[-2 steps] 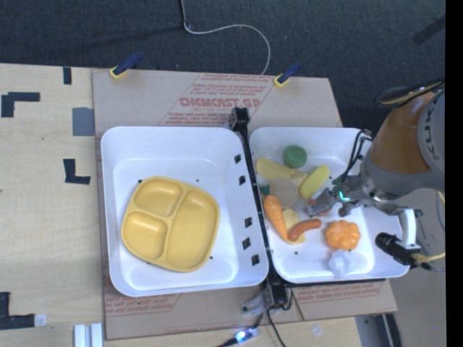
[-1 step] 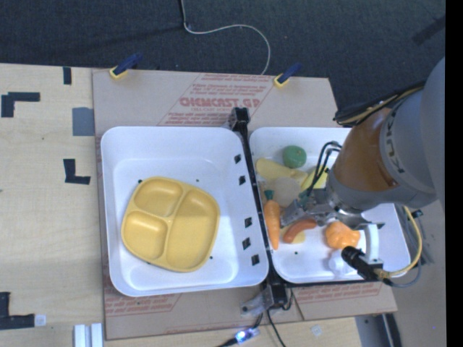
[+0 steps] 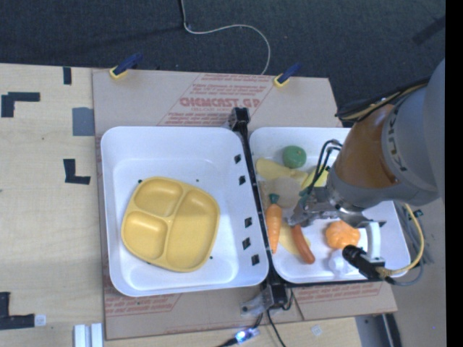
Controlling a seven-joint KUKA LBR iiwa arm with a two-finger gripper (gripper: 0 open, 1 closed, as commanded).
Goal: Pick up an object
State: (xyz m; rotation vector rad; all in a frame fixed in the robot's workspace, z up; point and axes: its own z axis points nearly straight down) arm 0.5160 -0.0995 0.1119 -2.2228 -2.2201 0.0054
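The right bin (image 3: 318,273) holds several toy foods. An orange carrot (image 3: 273,227) lies along its left wall, with a red sausage (image 3: 302,245) just to its right. An orange fruit (image 3: 341,235) sits nearer the right side, a green ball (image 3: 294,156) at the back, and a pale yellow piece (image 3: 269,169) beside the ball. My gripper (image 3: 304,215) hangs low over the middle of this bin, between the carrot and the orange fruit and just above the sausage's upper end. Nothing is visibly held in it. The wrist hides part of the bin's centre.
The left bin (image 3: 173,147) holds a yellow divided plate (image 3: 171,223). A black divider with clips (image 3: 249,201) runs between the bins. The arm's grey body with its orange band (image 3: 369,157) covers the right bin's right side. Cables (image 3: 405,262) loop near the front right corner.
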